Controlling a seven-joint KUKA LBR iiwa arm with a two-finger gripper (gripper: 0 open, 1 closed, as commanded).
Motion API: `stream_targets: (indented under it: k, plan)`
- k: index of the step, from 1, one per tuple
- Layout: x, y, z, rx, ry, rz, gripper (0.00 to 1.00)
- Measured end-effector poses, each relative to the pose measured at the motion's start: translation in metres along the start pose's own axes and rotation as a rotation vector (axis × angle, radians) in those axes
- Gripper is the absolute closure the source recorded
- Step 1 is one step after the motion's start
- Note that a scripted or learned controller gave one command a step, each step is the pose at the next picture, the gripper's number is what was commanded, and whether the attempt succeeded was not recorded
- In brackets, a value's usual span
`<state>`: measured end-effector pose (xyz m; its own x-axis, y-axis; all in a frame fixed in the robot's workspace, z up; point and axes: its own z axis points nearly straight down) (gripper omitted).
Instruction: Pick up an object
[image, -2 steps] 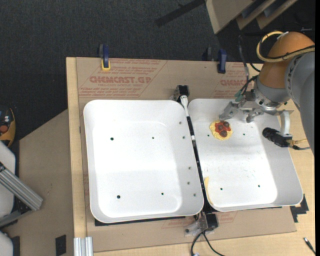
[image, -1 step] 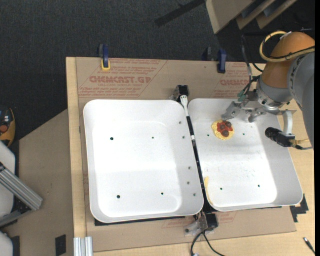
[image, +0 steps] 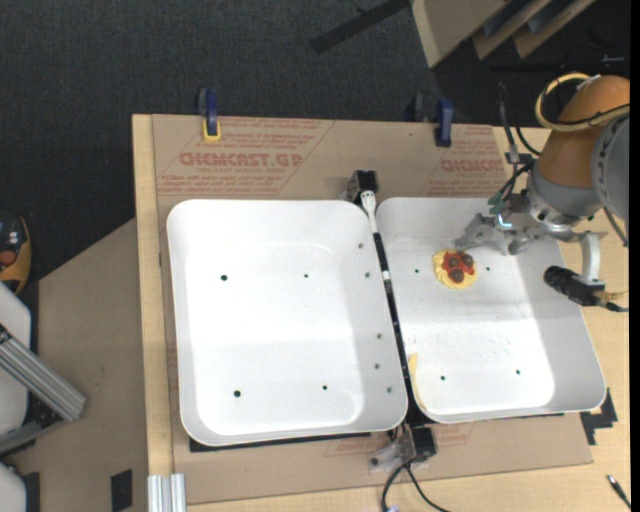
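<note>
claw (image: 487, 232): over right bin (image: 545, 385), upper part, reaching in from right; fingers' spread not discernible, nothing seen gripped | toy (image: 456, 268): small yellow disc w/ red top (pizza-like), lying in right bin just below-left of claw | left bin (image: 200, 330): beside it on tabletop (image: 150, 200)

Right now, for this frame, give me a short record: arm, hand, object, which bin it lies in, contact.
arm: grey with orange band, reaching in from the right over the right bin
hand: low over the far part of the right bin
object: small yellow and red toy, flat on the bin floor
left bin: bare white floor
contact: hand beside the toy, not holding it
</note>
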<state>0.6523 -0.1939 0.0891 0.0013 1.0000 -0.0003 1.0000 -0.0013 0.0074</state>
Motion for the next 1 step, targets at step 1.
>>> stream_targets:
  k: [1]
  plan:
    - [0.0235, 0.0167, 0.0011, -0.001, -0.003, -0.003, 0.00]
